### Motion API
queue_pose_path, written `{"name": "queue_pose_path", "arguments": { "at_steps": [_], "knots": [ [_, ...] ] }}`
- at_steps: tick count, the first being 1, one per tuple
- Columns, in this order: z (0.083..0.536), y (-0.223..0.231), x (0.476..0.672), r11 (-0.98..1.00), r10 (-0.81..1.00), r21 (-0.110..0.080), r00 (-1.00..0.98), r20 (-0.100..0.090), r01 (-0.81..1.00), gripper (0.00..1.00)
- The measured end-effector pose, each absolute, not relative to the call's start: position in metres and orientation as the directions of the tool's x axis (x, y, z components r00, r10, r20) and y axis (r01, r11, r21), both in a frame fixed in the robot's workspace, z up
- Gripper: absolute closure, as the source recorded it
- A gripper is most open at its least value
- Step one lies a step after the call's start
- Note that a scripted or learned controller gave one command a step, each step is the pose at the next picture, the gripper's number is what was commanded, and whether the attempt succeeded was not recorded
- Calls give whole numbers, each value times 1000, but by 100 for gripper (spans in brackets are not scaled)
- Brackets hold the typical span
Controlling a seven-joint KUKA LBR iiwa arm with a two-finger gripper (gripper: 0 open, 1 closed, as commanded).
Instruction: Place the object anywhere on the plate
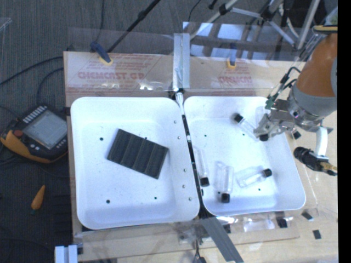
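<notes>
gripper (265, 131) low in right bin (285, 201), grip state: can't tell | 4 vials loose | plate (137, 153) waits in left bin (88, 201)

Place: a robot lab | robot arm (318, 70) is reaching over two white bins (88, 114) | control pad (38, 133) is lying on grey carpet (33, 26) | cables (142, 12) and stand legs (258, 10) are showing behind
</notes>
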State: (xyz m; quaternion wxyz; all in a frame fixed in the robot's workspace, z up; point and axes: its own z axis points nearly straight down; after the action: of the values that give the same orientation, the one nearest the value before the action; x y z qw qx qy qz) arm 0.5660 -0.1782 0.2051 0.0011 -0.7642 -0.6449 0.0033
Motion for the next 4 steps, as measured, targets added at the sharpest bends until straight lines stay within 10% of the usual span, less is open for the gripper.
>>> {"name": "queue_pose_path", "arguments": {
  "at_steps": [1, 2, 4],
  "knots": [
    [256, -108, 642, 115, 993, -4, -115, -1, 993, 100],
    [203, -35, 653, 20, 1000, -5, -20, -1, 1000, 100],
    [274, 74, 669, 838, 546, -1, -838, 0, 546, 100]
  ]
}}
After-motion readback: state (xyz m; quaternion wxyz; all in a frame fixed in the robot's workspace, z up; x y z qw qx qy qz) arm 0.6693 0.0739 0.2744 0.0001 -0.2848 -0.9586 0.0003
